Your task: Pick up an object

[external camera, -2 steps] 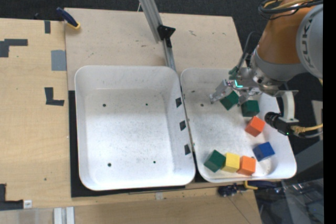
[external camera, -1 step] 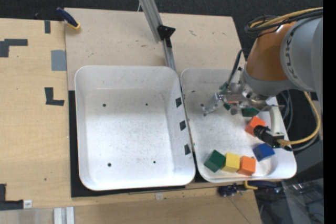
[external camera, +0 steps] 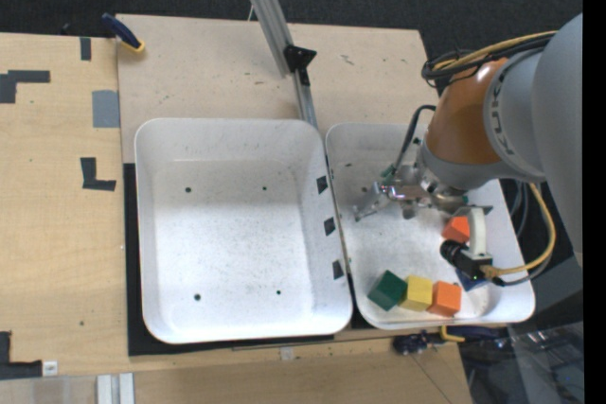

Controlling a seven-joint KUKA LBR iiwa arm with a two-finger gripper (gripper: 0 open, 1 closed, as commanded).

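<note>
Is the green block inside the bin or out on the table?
Inside. The green block sits on the floor of the right bin, near its front rim, touching the yellow block.

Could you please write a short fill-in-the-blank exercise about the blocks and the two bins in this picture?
1. The green block, the yellow block and the orange block lie in the ____ bin.
2. The block between the other two is ____.
3. The arm reaches over the bin on the ____.

Missing words: right; yellow; right
</note>
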